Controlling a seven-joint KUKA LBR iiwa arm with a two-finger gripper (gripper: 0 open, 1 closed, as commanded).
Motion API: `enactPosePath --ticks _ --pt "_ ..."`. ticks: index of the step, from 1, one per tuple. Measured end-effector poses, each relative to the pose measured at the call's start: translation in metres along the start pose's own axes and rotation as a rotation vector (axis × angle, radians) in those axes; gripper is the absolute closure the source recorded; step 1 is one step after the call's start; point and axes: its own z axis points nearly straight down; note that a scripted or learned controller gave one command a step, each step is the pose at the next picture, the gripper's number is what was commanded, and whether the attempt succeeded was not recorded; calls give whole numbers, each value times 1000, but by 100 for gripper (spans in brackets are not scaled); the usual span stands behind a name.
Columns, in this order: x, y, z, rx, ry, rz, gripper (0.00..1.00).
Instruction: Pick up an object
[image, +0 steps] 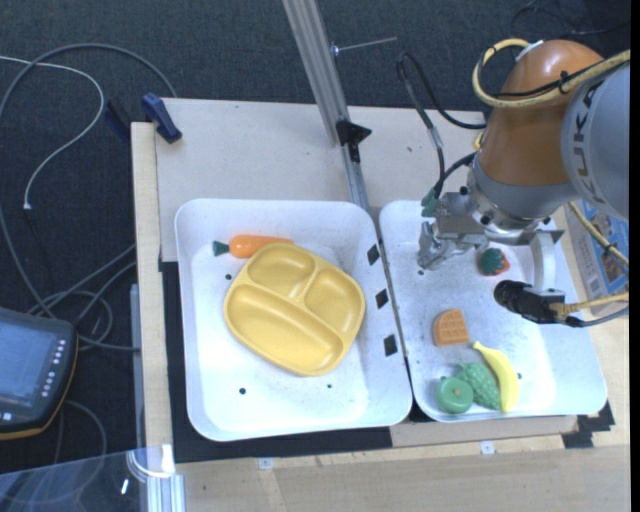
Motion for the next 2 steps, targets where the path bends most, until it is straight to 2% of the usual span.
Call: enactPosePath --ticks 2 --pt "106 -24 -2 1 -1 0 100"
